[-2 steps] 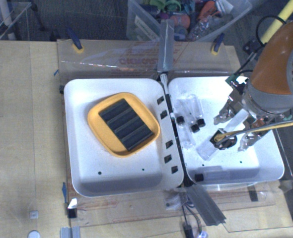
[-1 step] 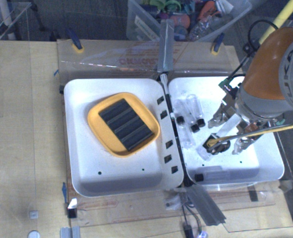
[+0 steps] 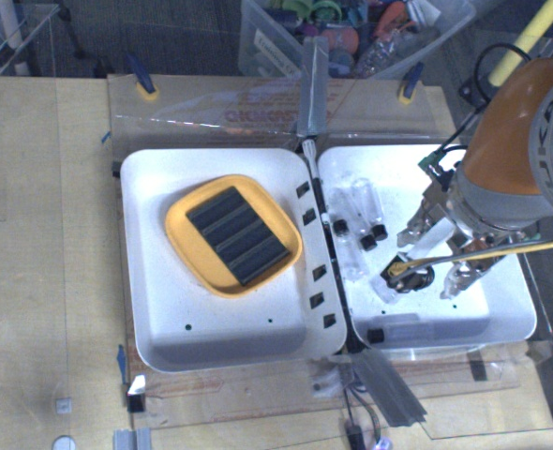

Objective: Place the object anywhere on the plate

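Two white bins are sitting side by side on the worktop. The left bin is holding a yellow plate with a dark ribbed insert. The right bin is containing clear objects with black caps, left of centre. The gripper is hovering low there; whether its fingers are wide or closed, I cannot tell.
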### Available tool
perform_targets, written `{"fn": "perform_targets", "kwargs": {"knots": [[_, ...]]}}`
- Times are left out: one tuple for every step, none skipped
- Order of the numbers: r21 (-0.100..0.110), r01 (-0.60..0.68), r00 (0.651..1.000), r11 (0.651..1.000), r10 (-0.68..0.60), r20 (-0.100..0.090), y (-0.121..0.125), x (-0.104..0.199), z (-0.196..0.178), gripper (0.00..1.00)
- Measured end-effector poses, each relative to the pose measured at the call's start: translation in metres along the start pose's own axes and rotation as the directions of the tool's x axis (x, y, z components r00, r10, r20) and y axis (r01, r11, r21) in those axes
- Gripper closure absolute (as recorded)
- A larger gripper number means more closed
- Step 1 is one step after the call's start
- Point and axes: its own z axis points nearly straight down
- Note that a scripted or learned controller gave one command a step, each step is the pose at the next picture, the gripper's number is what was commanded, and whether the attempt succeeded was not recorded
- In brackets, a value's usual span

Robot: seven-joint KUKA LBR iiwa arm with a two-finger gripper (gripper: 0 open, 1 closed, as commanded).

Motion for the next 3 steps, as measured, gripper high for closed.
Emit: {"fn": "perform_targets", "kwargs": {"knots": [[0.001, -0.033, 0.999, 0.999, 0.033, 0.0, -0.005, -0.007, -0.002, 0.0], [0.001, -0.063, 0.998, 0.998, 0.063, 0.001, -0.022, -0.01, -0.002, 0.0], [0.0, -0.07, 0.998, 0.998, 0.07, 0.001, -0.012, -0.016, 0.016, 0.0]]}}
